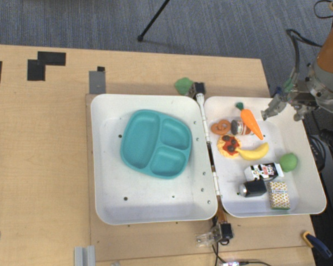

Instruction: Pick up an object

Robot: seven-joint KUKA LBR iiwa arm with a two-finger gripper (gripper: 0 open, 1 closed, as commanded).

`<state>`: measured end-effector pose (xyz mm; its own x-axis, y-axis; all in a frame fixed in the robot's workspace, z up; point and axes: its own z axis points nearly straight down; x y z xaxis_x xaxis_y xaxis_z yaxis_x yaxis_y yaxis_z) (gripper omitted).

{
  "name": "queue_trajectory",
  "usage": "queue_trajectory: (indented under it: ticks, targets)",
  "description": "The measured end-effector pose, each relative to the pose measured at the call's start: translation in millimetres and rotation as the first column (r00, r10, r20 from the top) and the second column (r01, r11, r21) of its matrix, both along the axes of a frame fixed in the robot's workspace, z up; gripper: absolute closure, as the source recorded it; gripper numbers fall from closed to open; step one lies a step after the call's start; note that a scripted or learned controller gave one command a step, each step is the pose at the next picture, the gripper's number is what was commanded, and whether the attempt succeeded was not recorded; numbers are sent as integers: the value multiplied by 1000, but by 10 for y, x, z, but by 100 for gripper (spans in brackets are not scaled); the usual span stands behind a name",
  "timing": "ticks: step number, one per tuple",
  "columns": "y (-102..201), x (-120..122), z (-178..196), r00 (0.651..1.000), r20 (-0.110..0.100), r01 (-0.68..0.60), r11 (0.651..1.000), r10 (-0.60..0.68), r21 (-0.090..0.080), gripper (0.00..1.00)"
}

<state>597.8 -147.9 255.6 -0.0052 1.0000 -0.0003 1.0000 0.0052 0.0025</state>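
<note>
The gripper [284,105], fingers spread and holding nothing, hovers at the right bin's [312,162] far edge. A carrot [251,123] lies just left of it; the arm is cut off.

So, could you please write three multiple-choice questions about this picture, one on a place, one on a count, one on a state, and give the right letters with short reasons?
1. Which bin holds the teal divided tray?
A. the left bin
B. the right bin
C. neither, it lies on the bench

2. How many compartments does the teal divided tray have?
A. two
B. three
C. five

3. How does the end effector stand to the toy carrot?
A. it grips the carrot
B. it hangs apart from the carrot, above the right bin's far edge
C. it presses the carrot into the tray

Answers: 1 A, the tray lies inside the left bin. 2 B, one large and two smaller sections show. 3 B, bare floor of the right bin shows between the end effector and the carrot.
</note>
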Motion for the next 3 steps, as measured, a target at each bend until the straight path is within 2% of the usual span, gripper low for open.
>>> queue_trajectory:
  ticks: [1, 2, 3]
  targets:
    - [119, 556, -774, 1000, -1, -1, 1000, 1, 1, 0]
    - [-149, 611, -1675, 1000, -1, 3, 1000, -3, 0, 0]
    - [-233, -290, -1691, 1000, 1, 3, 1000, -3, -1, 0]
